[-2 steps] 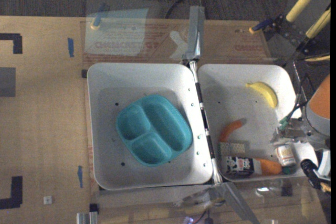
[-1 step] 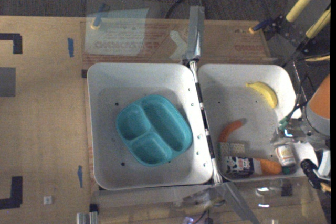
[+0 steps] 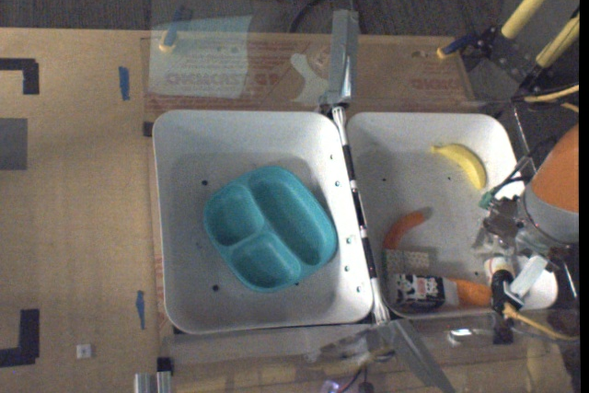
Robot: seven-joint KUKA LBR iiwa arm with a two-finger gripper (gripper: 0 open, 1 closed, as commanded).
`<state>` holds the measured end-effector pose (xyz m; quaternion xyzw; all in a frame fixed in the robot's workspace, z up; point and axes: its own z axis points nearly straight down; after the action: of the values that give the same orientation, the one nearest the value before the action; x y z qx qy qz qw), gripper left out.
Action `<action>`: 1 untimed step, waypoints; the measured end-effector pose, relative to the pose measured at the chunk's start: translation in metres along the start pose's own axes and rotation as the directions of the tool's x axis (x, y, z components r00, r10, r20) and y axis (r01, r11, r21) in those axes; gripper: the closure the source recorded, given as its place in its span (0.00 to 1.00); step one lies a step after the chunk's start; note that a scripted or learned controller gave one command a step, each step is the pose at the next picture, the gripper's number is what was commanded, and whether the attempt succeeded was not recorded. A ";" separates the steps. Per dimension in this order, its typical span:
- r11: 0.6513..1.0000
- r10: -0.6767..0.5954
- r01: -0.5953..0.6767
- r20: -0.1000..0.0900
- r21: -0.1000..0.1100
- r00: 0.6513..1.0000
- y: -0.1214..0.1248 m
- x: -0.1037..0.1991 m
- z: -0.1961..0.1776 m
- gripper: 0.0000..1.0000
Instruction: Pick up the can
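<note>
The can [image 3: 420, 289] has a black-and-white label and lies on its side against the front wall of the right bin [image 3: 414, 138]. My gripper [image 3: 497, 233] hangs over the right side of that bin, to the right of the can and a little behind it, apart from it. Nothing shows in the gripper. The grey arm with its orange band [image 3: 560, 179] reaches in from the right edge.
An orange carrot-like piece [image 3: 406, 228] lies just behind the can, and another orange piece [image 3: 474, 293] touches the can's right end. A banana [image 3: 465, 163] lies at the bin's back right. A teal divided plate [image 3: 269, 225] sits in the left bin [image 3: 184, 198].
</note>
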<state>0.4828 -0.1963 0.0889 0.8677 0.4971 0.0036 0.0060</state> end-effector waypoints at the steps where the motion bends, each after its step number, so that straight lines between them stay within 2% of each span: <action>1: 1.000 0.003 -0.003 -0.001 -0.003 1.000 0.001 -0.001 -0.010 1.00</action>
<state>0.4832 -0.1975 0.0988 0.8684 0.4958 0.0048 0.0068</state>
